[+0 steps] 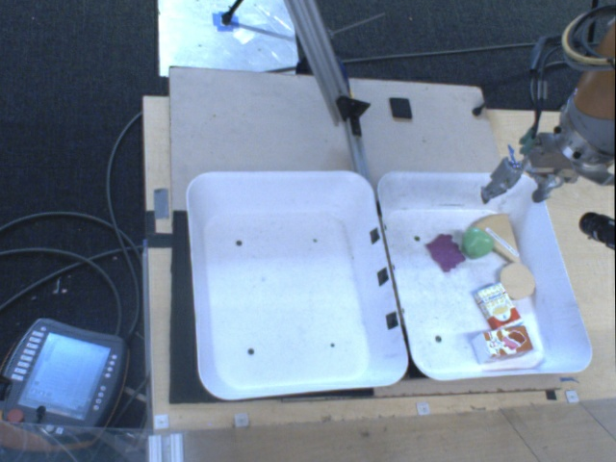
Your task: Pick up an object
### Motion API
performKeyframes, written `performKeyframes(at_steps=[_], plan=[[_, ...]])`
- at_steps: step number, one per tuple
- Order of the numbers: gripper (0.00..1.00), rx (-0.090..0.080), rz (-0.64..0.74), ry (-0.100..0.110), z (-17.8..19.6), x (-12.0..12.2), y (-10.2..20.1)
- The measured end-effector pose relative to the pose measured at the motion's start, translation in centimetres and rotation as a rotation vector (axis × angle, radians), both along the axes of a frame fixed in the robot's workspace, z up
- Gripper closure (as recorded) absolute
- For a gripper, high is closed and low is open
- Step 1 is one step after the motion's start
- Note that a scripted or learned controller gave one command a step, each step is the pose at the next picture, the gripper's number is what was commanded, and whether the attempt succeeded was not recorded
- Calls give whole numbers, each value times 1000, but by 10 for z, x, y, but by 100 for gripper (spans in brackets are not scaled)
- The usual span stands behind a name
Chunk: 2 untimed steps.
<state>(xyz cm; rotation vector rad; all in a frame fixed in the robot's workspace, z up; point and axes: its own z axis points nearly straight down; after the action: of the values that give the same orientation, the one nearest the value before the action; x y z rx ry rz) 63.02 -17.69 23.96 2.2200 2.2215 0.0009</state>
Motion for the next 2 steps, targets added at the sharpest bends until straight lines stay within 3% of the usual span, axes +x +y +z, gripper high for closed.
performKeyframes(at_steps=[1, 2], plan=[[0, 2, 3, 5, -68, 13, 54], [0, 0, 2, -9, 50, -32, 81]])
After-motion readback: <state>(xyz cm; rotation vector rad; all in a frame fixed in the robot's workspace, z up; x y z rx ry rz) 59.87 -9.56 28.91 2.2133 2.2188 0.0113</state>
